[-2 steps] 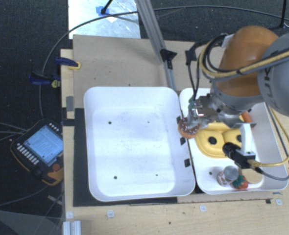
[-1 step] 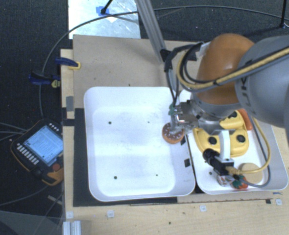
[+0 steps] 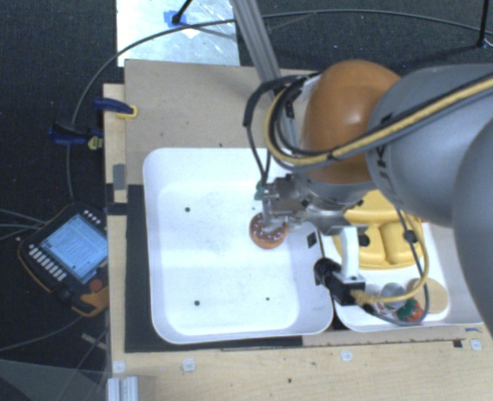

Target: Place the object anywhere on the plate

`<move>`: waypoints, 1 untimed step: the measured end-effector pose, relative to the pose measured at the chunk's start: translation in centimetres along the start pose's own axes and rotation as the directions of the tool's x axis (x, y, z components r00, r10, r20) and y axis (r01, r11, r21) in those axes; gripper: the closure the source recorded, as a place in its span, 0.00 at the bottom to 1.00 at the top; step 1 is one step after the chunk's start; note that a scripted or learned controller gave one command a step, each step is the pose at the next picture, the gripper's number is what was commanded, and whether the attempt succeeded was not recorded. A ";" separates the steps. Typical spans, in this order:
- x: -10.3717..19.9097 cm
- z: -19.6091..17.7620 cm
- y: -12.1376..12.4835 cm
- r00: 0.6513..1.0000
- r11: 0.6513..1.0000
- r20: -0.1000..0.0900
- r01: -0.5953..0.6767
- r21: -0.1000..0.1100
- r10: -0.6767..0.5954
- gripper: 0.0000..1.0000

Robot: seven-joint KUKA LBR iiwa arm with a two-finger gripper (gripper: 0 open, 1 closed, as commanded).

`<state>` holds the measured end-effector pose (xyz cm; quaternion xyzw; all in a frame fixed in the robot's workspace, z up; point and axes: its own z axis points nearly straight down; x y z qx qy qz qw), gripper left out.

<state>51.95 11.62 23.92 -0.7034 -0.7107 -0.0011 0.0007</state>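
The object (image 3: 268, 234), a small round brownish disc with a paler speckled face, lies at the right side of the left bin (image 3: 221, 307), just under the gripper (image 3: 273, 215); whether the jaws are spread or pinching it cannot be told. The right bin (image 3: 397, 320) holds a yellow plate (image 3: 388, 241), largely hidden by the arm (image 3: 414, 140), and near its front edge a few small items, one green and one red (image 3: 408, 311).

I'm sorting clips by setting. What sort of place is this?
Probably a robotics lab or test cell: a grey KUKA arm reaches over two white bins on a wooden bench, and a handheld teach pendant with a lit screen lies on dark carpet beside it.
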 end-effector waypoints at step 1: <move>-0.3 0.0 0.0 1.000 1.000 0.002 -0.006 0.000 0.006 0.00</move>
